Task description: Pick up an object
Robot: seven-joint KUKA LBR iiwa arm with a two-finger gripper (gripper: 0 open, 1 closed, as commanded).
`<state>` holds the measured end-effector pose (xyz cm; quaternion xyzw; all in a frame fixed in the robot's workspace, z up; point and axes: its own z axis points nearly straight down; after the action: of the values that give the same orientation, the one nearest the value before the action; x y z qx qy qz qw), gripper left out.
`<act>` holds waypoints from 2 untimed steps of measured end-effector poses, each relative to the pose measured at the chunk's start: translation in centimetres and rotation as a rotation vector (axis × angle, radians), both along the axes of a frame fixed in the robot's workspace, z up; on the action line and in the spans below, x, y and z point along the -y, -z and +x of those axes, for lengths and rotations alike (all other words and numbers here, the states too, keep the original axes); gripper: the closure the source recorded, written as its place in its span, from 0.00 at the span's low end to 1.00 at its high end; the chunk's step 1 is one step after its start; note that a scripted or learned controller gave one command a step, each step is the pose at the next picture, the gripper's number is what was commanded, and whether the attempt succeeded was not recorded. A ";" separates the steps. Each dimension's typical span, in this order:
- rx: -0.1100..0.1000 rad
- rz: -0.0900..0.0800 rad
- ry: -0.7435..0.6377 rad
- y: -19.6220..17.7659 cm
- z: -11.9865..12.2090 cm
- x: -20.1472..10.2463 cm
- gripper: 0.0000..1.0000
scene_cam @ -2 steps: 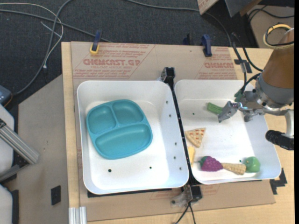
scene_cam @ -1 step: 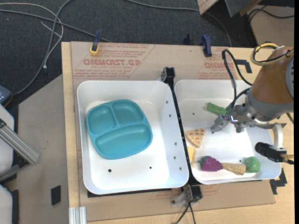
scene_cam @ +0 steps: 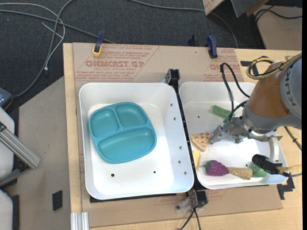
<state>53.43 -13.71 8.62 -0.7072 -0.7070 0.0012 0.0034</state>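
A teal divided plate [scene_cam: 123, 132] lies in the left bin [scene_cam: 91, 99]; two blue clamps [scene_cam: 99, 42] grip the board's far edge.

We cannot tell how the grey two-finger gripper [scene_cam: 221, 133] stands, its tips being too small and dark. The grey arm with its orange band [scene_cam: 273, 102] runs off the right edge and covers part of the right white bin [scene_cam: 201, 92], hiding the end of the green stick-shaped object [scene_cam: 221, 111].
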 end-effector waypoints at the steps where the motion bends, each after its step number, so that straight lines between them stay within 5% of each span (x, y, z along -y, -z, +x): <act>1: 0.006 -0.001 0.000 -1.4 0.1 0.0 1.00; 2: 0.013 -0.005 -0.001 -7.8 0.4 0.4 1.00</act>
<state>53.83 -14.15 16.39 -0.7069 -0.7073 -0.0018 -0.0028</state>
